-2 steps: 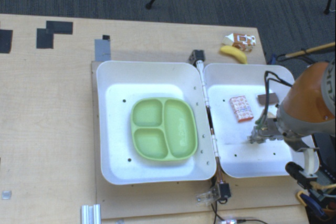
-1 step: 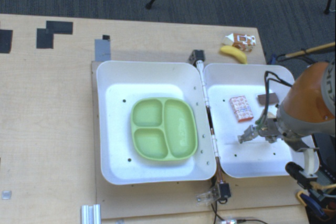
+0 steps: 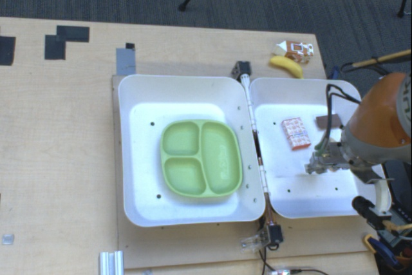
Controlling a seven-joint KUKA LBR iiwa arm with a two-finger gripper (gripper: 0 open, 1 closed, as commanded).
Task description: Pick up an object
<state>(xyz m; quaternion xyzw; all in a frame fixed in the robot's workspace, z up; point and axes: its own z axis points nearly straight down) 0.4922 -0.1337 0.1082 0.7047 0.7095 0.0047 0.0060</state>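
Note:
A red-and-white patterned packet (image 3: pixel 296 133) lies flat in the right bin (image 3: pixel 283 199), toward its back. A small brown block (image 3: pixel 328 120) lies to the packet's right, partly behind the arm's cables. My gripper (image 3: pixel 318 165) hangs low over the right bin's floor, in front of and to the right of the packet and apart from it. The grey wrist and orange band (image 3: pixel 385 114) cover what lies under them. A green three-compartment plate (image 3: pixel 201 158) sits in the middle of the left bin (image 3: pixel 138 138).
A yellow banana (image 3: pixel 286 66) and a small snack packet (image 3: pixel 298 48) lie on the bench behind the right bin. A black clamp (image 3: pixel 243 69) sits at the back where the bins meet. Cables and a connector (image 3: pixel 270 235) lie at the front edge.

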